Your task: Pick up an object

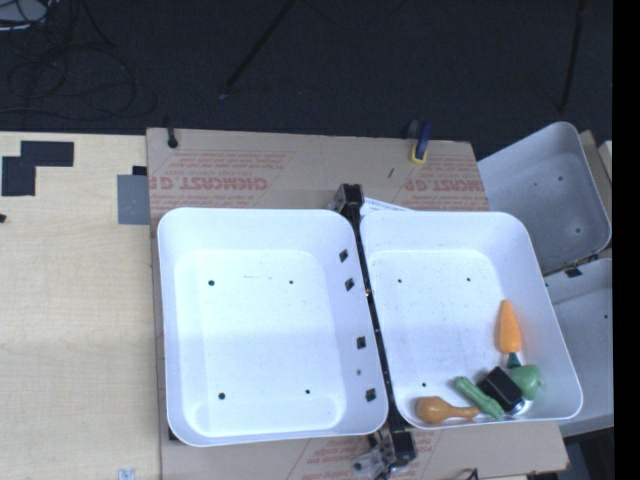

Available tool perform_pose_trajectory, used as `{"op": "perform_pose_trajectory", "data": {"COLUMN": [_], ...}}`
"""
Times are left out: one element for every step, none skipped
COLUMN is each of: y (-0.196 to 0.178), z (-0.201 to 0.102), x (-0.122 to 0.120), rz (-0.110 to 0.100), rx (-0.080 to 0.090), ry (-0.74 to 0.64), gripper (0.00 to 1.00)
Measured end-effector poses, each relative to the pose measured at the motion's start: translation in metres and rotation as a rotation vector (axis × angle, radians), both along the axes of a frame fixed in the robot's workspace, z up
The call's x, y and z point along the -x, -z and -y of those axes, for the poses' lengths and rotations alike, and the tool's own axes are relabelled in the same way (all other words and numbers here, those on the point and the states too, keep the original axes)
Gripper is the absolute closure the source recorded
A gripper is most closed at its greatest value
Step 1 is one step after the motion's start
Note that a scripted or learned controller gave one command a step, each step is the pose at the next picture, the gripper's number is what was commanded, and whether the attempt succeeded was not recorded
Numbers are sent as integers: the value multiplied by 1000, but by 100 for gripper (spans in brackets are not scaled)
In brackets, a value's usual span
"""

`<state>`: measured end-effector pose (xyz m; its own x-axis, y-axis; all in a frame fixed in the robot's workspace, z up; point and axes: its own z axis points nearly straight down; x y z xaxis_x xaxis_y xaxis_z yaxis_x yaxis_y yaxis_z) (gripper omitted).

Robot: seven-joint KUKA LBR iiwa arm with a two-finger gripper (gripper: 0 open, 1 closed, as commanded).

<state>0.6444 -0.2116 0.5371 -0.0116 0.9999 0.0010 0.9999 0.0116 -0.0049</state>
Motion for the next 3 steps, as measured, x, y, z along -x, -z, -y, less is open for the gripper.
{"op": "perform_pose_trajectory", "data": {"y": [0, 0, 0], "z": [0, 0, 0], "x": [0, 0, 0], "rz": [0, 0, 0], "rx": [0, 0, 0], "ry": [-1, -1, -1], "gripper": [100, 100, 100]}}
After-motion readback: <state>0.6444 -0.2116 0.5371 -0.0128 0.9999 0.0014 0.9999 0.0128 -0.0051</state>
